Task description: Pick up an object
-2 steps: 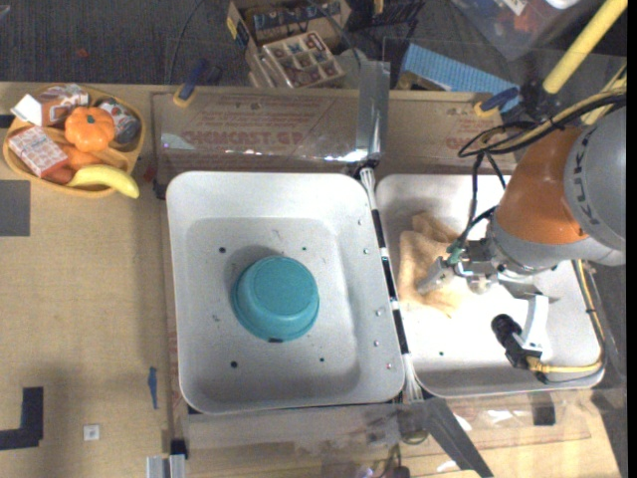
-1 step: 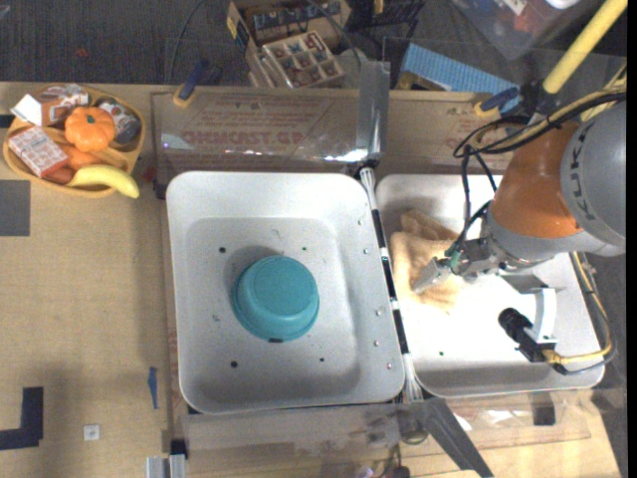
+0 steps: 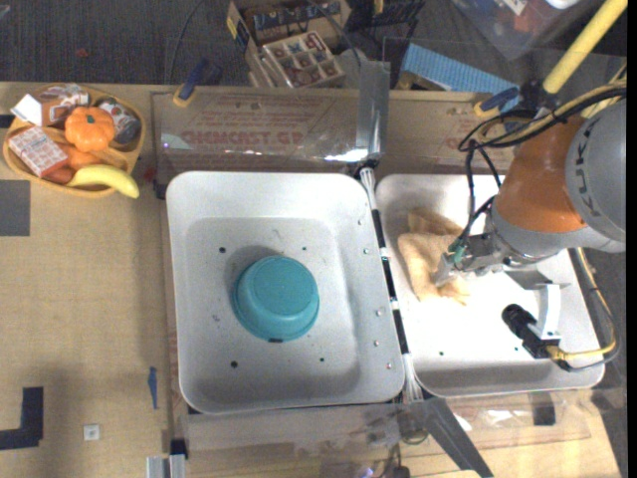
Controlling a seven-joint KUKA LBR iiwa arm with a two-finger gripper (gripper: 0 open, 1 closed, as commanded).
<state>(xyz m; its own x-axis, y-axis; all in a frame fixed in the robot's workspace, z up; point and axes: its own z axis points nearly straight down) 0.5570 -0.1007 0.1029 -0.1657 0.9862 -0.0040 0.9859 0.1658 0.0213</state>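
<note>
camera view is looking down at a slant on two shallow white bins sitting side by side, and we are going through what each is holding. the left white bin (image 3: 189,217) is carrying a round teal plastic bowl (image 3: 277,297), lying upside down near the middle of its floor. the right white bin (image 3: 478,357) is holding a crumpled tan piece of soft cloth-like material (image 3: 420,252), lying in its left half close to the wall shared with the other bin. the grey arm with the orange band (image 3: 542,182) is reaching in from the right, and its gripper (image 3: 455,267) is hanging low over the right edge of the tan material, touching it or nearly so. we are not able to tell whether the gripper is spread wide, narrowed, or gripping anything. off to the far left on the bench, a shallow yellow dish (image 3: 15,155) is bearing a small orange pumpkin (image 3: 90,127), a yellow banana (image 3: 105,177) and a few small printed boxes (image 3: 36,149).
</note>
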